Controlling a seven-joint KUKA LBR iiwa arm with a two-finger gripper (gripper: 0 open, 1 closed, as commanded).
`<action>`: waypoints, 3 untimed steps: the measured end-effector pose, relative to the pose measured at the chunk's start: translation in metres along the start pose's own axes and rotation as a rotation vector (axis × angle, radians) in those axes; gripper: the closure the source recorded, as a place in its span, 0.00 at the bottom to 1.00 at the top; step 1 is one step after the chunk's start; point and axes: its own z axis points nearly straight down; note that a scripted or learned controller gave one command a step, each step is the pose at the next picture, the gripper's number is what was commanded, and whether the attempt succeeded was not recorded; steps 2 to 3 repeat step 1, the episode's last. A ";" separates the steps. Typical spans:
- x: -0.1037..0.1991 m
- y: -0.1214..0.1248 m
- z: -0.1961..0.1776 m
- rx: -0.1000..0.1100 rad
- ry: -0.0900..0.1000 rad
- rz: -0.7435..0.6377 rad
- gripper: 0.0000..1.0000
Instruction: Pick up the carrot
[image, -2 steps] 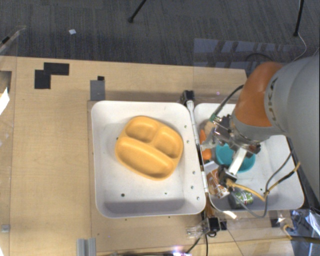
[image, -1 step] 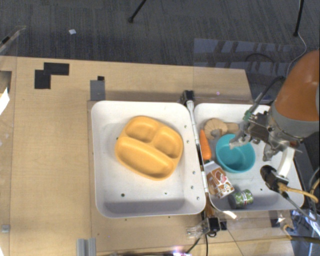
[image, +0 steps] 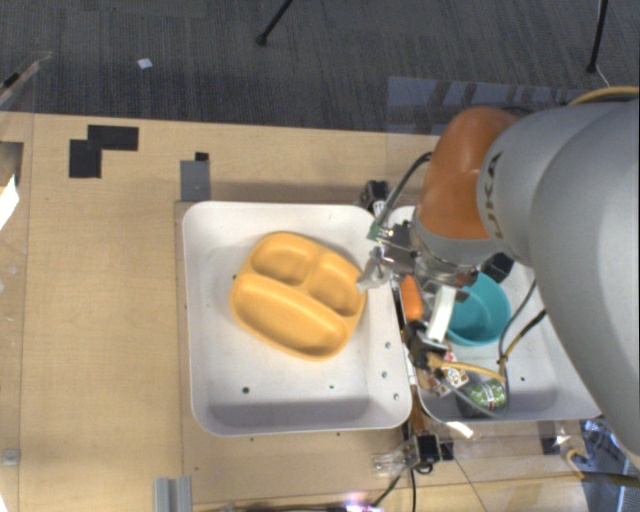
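Note:
The carrot (image: 409, 296) is a small orange piece lying in the right bin (image: 540, 385), close to that bin's left wall and just left of a teal bowl (image: 482, 312). My gripper (image: 412, 290) hangs low over the right bin's left side, right at the carrot, with the grey arm and its orange band above it. The wrist hides most of the carrot and the space around it. Whether the carrot is gripped cannot be made out.
A yellow divided plate (image: 298, 292) lies in the left bin (image: 290, 405). A few small items, one of them green (image: 487, 394), sit at the right bin's front-left corner. The wall between the two bins runs just left of the gripper.

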 end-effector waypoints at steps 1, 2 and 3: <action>-0.052 0.019 -0.004 -0.009 -0.003 -0.130 0.00; -0.052 0.019 -0.004 -0.009 -0.003 -0.130 0.00; -0.052 0.019 -0.004 -0.009 -0.003 -0.130 0.00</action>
